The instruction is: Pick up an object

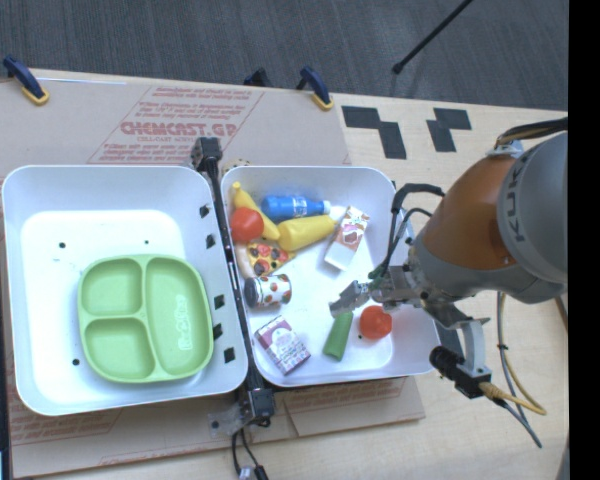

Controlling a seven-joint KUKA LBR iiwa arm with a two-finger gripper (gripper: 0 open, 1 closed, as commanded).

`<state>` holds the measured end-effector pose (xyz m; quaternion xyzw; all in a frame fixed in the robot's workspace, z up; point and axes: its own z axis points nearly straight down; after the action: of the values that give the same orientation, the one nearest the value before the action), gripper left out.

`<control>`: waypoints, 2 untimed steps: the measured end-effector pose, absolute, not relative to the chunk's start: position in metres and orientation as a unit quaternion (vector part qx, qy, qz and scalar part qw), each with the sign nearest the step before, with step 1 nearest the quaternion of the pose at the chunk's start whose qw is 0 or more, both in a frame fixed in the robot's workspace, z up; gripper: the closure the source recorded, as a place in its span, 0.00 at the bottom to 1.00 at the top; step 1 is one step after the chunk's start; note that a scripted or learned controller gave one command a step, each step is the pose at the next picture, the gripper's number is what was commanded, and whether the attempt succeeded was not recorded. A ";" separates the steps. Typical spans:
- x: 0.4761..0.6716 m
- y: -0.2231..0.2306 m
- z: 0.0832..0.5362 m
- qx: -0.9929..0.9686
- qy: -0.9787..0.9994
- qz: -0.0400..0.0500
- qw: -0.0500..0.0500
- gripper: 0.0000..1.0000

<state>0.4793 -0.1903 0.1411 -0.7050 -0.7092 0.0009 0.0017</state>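
A grey robot arm (525,218) with an orange band above its wrist reached in from the right edge of the worktop. Its bulky wrist sat toward the front right corner, angled leftward and down. At its tip, the pincer (352,298) pointed left, low over the right-hand part of the worktop. Black cables looped around the wrist. Whether the pincer was parted or closed could not be made out.

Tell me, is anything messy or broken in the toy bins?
Nothing looks broken or spilled. The right bin is just jumbled: the blue bottle, yellow bottle and green stick lie on their sides, and two small cartons sit crooked. The green tray sits neatly in the left bin.
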 end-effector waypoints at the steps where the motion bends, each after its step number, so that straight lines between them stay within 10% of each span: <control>1: 0.549 -0.142 0.091 -0.704 -0.710 0.001 0.001 0.00; 2: 0.549 -0.142 0.101 -0.703 -0.711 0.002 0.001 1.00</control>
<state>0.5495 -0.1419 0.1013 -0.7032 -0.7110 0.0018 0.0014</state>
